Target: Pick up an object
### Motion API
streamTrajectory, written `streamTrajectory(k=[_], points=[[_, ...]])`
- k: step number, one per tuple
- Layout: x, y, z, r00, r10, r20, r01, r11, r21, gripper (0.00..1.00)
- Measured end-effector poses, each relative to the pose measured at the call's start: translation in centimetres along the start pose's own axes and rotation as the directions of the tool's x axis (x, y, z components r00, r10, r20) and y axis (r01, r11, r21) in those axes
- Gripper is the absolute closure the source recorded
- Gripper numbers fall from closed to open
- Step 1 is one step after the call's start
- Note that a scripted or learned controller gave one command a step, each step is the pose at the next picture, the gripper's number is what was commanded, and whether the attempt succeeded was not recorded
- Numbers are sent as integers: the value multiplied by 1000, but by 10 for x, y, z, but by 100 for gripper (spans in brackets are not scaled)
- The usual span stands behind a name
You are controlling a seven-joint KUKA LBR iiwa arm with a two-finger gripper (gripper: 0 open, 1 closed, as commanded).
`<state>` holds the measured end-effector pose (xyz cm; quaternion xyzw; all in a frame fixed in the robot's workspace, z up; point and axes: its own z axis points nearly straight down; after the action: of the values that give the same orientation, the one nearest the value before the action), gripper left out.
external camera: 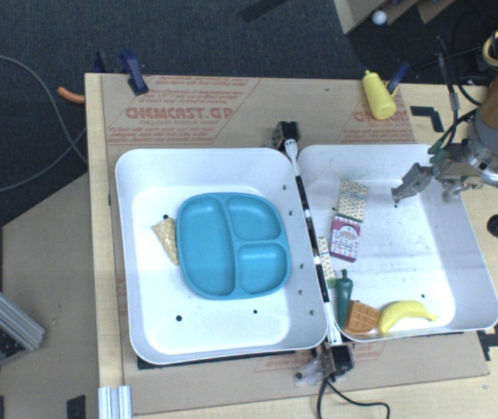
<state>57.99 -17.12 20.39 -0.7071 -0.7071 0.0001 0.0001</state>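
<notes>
Arm enters from right edge, wrist grey with orange band above. Pincer (pixel 425 184) points left, fingers spread apart, nothing between them.

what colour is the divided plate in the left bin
Light blue. The divided plate shows clearly in the camera view, lying in the left bin.
</notes>
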Motion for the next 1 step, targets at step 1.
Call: streamTrajectory(k=[1], points=[[55, 78, 98, 1000, -1, -1, 1, 1000, 1, 0]])
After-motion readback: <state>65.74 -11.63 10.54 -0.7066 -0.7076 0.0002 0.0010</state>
